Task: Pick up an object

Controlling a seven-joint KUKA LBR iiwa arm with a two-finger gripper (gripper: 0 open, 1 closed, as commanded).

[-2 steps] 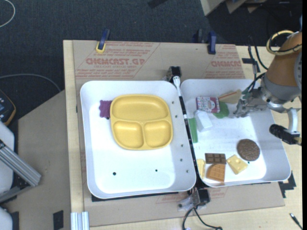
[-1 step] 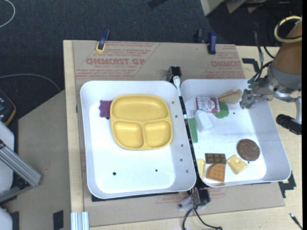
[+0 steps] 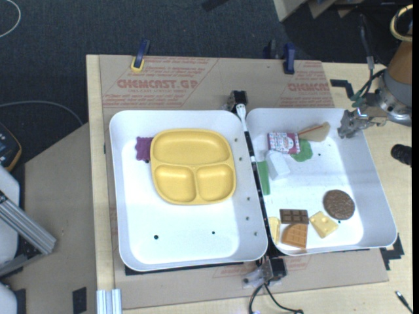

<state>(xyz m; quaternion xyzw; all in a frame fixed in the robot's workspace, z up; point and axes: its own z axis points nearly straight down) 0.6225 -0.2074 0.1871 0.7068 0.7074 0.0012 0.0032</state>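
Observation:
My gripper (image 3: 349,124) hangs over the far right corner of the right bin (image 3: 374,175), with nothing seen in it. In that bin lie several toy foods. A tan bread wedge (image 3: 315,133) sits just left of the gripper, beside a pink carton (image 3: 283,142) and a green piece (image 3: 302,152). Nearer the front are a round brown cookie (image 3: 338,204), a cheese cube (image 3: 323,224), a chocolate bar (image 3: 293,216) and an orange waffle (image 3: 294,235).
The left bin (image 3: 131,227) holds a yellow divided plate (image 3: 192,165) with a purple item (image 3: 143,148) at its left side. A green stick (image 3: 263,177) lies along the divider between the bins. The grey arm (image 3: 399,90) enters from the right.

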